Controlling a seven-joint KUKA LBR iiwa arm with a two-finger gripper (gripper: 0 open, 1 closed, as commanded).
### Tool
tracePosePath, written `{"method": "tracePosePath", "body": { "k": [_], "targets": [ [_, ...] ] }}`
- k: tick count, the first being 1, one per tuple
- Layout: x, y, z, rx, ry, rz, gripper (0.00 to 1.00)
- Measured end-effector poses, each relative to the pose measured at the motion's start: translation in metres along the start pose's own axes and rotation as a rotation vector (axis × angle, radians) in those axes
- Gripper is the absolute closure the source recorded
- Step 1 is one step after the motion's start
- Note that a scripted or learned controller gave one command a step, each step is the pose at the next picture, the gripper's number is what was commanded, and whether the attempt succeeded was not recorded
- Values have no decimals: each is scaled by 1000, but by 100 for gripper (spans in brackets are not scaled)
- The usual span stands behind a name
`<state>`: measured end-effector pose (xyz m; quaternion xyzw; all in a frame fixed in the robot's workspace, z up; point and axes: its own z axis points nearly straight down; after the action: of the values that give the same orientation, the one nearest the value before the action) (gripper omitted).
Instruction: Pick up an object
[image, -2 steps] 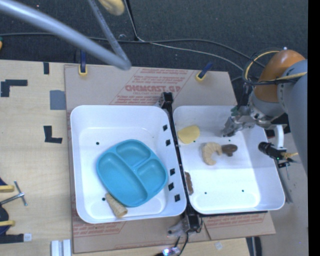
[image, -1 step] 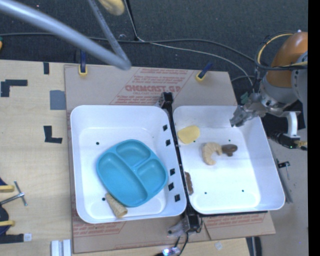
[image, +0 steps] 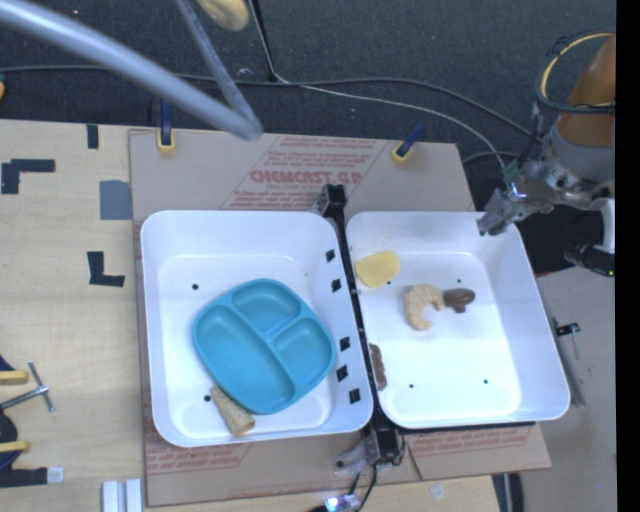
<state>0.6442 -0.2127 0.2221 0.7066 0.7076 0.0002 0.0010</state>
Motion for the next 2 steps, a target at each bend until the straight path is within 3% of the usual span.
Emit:
{"method": "tracePosePath", "body": {
  "k": [1, 2],
  "targets": [
    [0, 1, -53, -2, -1, 0, 100],
    [51, -10, -56, 3, 1, -1, 100]
  ]
}}
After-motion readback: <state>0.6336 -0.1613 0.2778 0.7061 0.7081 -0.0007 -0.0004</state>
